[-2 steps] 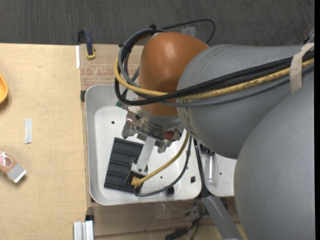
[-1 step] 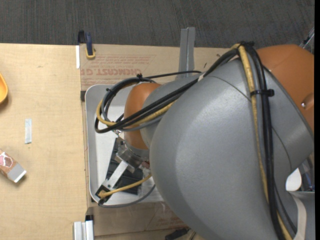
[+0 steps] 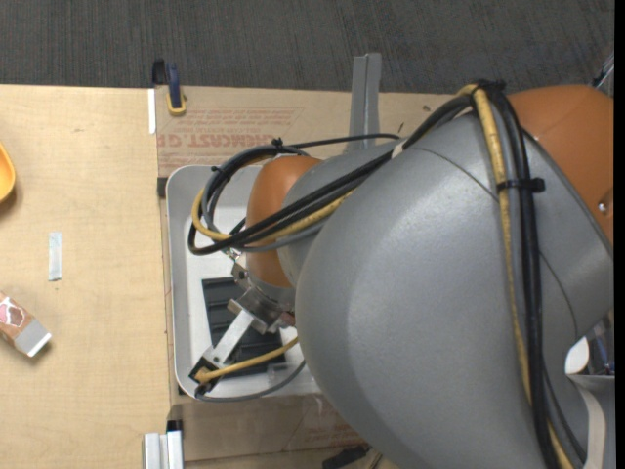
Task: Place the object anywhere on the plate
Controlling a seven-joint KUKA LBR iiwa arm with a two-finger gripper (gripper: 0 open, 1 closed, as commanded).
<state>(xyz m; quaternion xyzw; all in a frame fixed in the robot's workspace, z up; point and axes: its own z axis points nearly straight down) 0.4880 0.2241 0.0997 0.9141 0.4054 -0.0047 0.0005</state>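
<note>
The arm (image 3: 459, 291) is a smooth, rounded grey shell that covers most of the right and near side, with an orange band (image 3: 571, 154) at the far right and an orange dome (image 3: 278, 203) lower down at the wrist. Black and yellow cables (image 3: 293, 218) loop around that wrist and run up over the grey shell. Under it lies the pale wooden bench (image 3: 88, 193), flat and matte. A shallow white bin (image 3: 179, 262) with rounded corners sits on the bench, mostly hidden by the arm. The gripper (image 3: 239, 325) reaches down inside this bin; its state cannot be told. Whether it carries the object cannot be told either, and I cannot make out the plate. At the bench's left edge lie a small wrapped item (image 3: 21, 325) and a thin pale strip (image 3: 55, 257).
</note>
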